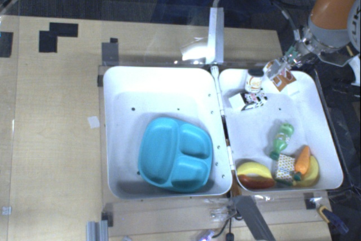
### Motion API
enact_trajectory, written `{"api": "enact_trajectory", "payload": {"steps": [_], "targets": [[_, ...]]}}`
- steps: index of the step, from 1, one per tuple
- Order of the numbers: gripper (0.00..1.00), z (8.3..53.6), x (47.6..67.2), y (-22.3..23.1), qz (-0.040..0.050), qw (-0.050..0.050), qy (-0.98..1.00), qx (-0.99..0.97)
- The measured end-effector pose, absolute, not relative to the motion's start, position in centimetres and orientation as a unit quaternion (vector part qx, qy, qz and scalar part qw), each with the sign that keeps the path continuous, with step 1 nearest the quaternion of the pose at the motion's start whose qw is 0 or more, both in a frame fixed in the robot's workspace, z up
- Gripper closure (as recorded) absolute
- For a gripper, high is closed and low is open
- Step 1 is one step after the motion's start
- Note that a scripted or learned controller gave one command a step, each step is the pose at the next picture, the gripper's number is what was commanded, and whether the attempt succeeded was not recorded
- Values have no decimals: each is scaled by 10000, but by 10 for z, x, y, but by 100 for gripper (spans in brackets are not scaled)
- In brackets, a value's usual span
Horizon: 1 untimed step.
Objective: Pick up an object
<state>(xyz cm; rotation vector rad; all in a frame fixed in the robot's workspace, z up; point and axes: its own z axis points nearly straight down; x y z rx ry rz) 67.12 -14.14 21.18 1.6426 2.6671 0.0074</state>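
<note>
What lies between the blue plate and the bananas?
In the camera view, the divider where both bins' walls meet lies between the blue plate and the bananas.

Claw (pixel 277 71) above right bin (pixel 324 115); blue plate (pixel 176 154) in left bin (pixel 121 121)

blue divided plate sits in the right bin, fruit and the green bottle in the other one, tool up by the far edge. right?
Not quite: the bins are swapped. The camera view shows the blue divided plate in the left bin, while the fruit and the green bottle lie in the right bin. The tool is indeed up by the far edge, over the right bin.
</note>
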Motion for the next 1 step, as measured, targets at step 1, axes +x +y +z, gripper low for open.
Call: {"api": "enact_trajectory", "payload": {"steps": [1], "targets": [[100, 266, 637, -150, 13, 44, 8733, 4872]]}}
